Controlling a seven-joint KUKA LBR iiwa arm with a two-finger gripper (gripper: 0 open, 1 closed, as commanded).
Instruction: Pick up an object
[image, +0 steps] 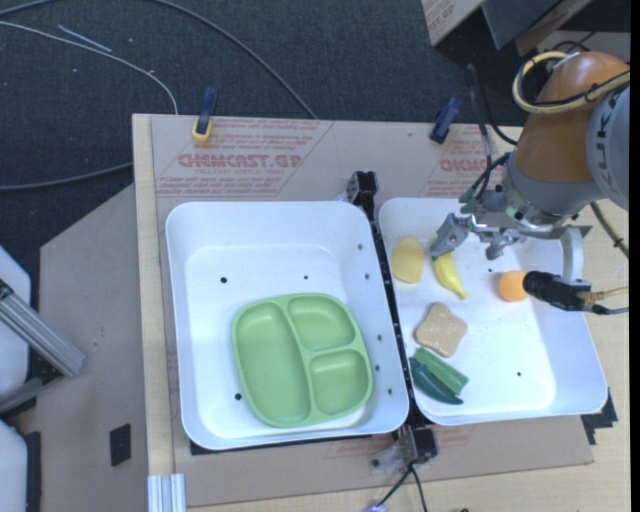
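Observation:
My gripper (470, 243) hangs over the back of the right bin (530, 385), its two fingers spread open with nothing between them. Just below its left finger lies a small yellow banana (450, 275). A pale yellow rounded piece (407, 260) rests to the left of it, near the bin's wall. An orange ball (511, 286) sits to the lower right of the gripper. Nearer the front lie a tan biscuit-shaped piece (441, 329) and a green vegetable (438, 377).
The left bin (200, 250) holds a green divided plate (300, 357). A black clamp (362, 186) sits at the back between the bins. A black cable fitting (553, 290) from the arm lies beside the orange ball. Blue clips (446, 119) hold the board's back edge.

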